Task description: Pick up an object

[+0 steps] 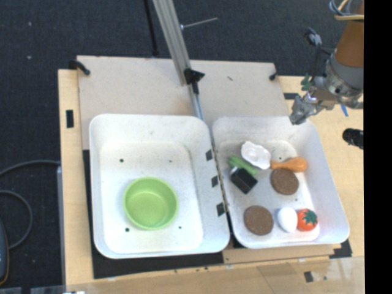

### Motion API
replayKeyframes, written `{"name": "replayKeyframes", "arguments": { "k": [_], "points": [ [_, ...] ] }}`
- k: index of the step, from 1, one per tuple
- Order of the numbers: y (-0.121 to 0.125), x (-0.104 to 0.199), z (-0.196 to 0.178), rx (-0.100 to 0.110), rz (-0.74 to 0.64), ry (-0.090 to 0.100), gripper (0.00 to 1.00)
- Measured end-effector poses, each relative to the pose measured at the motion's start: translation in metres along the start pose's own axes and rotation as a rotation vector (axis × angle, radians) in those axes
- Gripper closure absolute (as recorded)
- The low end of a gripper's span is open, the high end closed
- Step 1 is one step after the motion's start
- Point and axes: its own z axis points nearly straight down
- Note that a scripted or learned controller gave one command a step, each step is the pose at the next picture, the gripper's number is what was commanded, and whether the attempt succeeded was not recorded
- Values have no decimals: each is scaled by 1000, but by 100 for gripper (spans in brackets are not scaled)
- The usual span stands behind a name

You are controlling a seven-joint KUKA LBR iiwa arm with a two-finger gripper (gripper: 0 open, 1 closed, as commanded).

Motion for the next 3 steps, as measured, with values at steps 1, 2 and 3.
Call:
{"name": "replayKeyframes", "arguments": {
  "k": [1, 2, 3],
  "points": [
    [-16, 52, 5, 0, 1, 1, 100],
    [-27, 110, 1, 1, -4, 3, 100],
    [-29, 172, 6, 2, -5, 3, 100]
  ]
}}
